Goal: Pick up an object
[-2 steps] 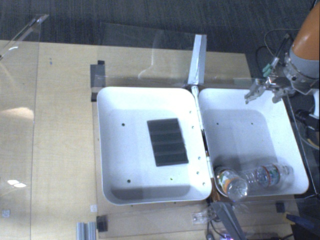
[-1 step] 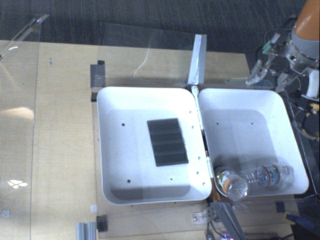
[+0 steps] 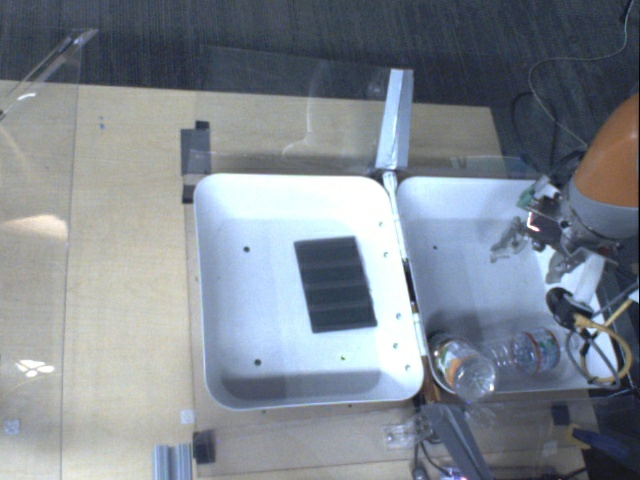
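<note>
Clear plastic is what the likeliest target is made of: a transparent bottle [image 3: 492, 361] lies on its side along the near edge of the right bin [image 3: 460, 268], its capped end toward the bin's near-left corner, with a touch of orange showing near that end. It looks empty or close to it, so I judge it light, thin-walled and easily dented, and its round, smooth body will tend to roll or squirt out from a pinch. The safest hold is probably across the middle of the barrel, with the fingers set square to its long axis, closing gently enough not to crush it; the neck is narrower but sits tight against the bin wall.

Dark and flat, a ribbed black rectangular pad [image 3: 335, 284] lies near the middle of the left bin [image 3: 230, 268], well apart from the bottle; it offers little edge for a two-finger pinch.

At the right bin's far-right side, the gripper [image 3: 522, 236] hangs below the arm's orange band [image 3: 612, 163], above bare bin floor and well apart from the bottle. Nothing sits between its fingers, which appear spread.
</note>
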`<state>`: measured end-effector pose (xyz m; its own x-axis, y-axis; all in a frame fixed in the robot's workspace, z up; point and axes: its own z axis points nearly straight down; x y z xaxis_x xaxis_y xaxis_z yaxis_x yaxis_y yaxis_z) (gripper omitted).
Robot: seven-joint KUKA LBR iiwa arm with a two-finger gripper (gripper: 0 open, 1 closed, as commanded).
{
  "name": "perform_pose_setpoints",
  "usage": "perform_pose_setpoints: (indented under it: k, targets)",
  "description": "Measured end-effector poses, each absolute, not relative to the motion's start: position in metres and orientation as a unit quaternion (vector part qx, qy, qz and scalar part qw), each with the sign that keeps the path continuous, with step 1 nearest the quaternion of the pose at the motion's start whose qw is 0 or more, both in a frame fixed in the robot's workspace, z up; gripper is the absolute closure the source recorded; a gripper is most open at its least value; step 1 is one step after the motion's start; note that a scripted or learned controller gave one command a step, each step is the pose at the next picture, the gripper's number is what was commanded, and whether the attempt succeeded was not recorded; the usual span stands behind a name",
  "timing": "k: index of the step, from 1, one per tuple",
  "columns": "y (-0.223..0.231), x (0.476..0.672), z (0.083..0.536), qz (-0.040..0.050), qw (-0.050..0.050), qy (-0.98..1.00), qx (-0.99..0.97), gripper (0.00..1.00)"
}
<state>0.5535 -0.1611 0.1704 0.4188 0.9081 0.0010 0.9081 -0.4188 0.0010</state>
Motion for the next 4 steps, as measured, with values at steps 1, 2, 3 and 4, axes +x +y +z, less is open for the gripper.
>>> perform_pose_setpoints:
  k: [1,2,3,4]
  targets:
    - [-0.117,0.538,0.089,0.0053,0.004,0.536,0.844,0.00]
    - [-0.151,0.542,0.213,0.0024,0.002,0.598,0.801,0.00]
    - [-0.129,0.518,0.091,0.0036,0.003,0.626,0.780,0.00]
    - [-0.115,0.527,0.110,0.0019,0.001,0.672,0.741,0.00]
